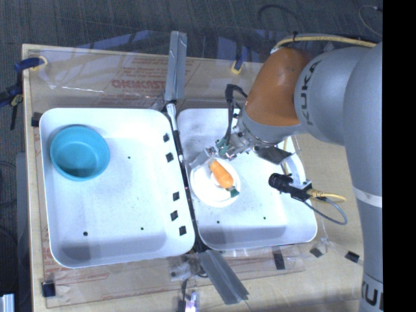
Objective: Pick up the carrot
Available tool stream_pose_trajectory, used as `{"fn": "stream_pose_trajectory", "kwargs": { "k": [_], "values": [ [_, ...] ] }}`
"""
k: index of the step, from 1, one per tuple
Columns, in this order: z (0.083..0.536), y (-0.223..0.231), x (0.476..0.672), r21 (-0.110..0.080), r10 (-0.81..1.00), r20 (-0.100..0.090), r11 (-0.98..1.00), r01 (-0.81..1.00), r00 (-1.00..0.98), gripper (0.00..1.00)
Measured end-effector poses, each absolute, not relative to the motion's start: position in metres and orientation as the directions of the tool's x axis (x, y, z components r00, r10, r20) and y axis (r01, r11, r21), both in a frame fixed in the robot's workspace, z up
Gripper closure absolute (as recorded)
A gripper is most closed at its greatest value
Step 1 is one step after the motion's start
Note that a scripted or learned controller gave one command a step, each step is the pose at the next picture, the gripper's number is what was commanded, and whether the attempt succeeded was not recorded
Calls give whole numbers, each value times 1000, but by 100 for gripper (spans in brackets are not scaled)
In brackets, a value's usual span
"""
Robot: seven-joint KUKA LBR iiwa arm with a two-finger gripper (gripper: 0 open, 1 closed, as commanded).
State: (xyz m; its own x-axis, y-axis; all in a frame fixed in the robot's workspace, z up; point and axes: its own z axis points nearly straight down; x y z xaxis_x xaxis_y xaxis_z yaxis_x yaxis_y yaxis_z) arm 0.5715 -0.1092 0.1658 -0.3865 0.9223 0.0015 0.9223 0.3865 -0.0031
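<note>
An orange carrot (222, 173) with a small green end lies on a round white plate (205, 191) in the right bin (273, 223). It rests slantwise, with the green end toward the front right. My gripper (225, 150) hangs just behind the carrot's upper end, close above the plate's far rim. The carrot rests on the plate and nothing lifts it. The arm's orange band and grey wrist cover the back right part of this bin.
A blue bowl (79, 151) sits in the far left corner of the left bin (117, 220). A raised divider (177, 187) with black clips separates the two bins. Bare white floor lies in front of the plate.
</note>
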Motion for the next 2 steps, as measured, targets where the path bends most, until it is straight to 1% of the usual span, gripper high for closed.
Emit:
{"fn": "stream_pose_trajectory", "kwargs": {
  "k": [1, 2],
  "values": [
    [99, -164, 575, 12, 972, -4, 235, 972, -234, 0],
    [109, -164, 576, 12, 971, -5, 240, 971, -240, 100]
  ]
}}
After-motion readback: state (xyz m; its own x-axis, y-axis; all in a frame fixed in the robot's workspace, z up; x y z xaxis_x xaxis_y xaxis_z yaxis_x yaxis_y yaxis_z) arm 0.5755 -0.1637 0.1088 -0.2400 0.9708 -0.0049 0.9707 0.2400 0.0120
